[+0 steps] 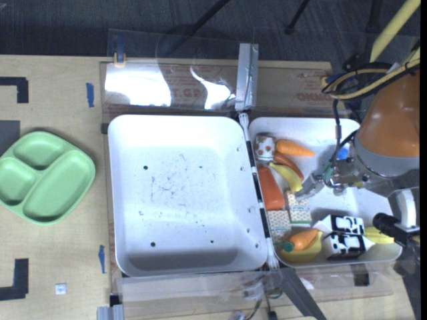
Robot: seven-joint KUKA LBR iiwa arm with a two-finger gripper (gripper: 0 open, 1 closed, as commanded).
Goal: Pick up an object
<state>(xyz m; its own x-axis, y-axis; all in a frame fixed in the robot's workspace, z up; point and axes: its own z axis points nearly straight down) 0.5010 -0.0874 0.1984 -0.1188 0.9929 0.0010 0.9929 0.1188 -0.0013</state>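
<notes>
The fingers of the gripper [308, 187] reach down and to the left into the right bin [313, 129], their tips low over the clutter at the bin's left side, just beside a yellow banana [288, 173] and above a small pale box [298, 211]; whether they are open or closed I cannot tell, for they are small and blurred against the white, and nothing can be seen held between them. The slanted reach suggests an approach toward the banana or the orange-red block [271, 189] lying along the divider, since these toys sit packed against the bin's left wall where a grasp must come in at an angle. Further out, a carrot [294, 148] lies in the upper part of the bin beside a small red-and-white toy [265, 147]; at the lower edge rest an orange-and-green toy vegetable [301, 240], a black-and-white object [346, 235] and a yellow piece [378, 236]. Behind the fingers the arm [397, 122] rises with its orange band at the right of the frame. The left bin [180, 185] holds no toys, only faint scuffs. Both bins stand on a light wooden desk [53, 85] bearing black marks and blue tape, with a green divided plate [45, 177] at the far left. Beyond the desk, at the top of the frame, lie a clear sheet catching glare, dark carpet and stand legs.
</notes>
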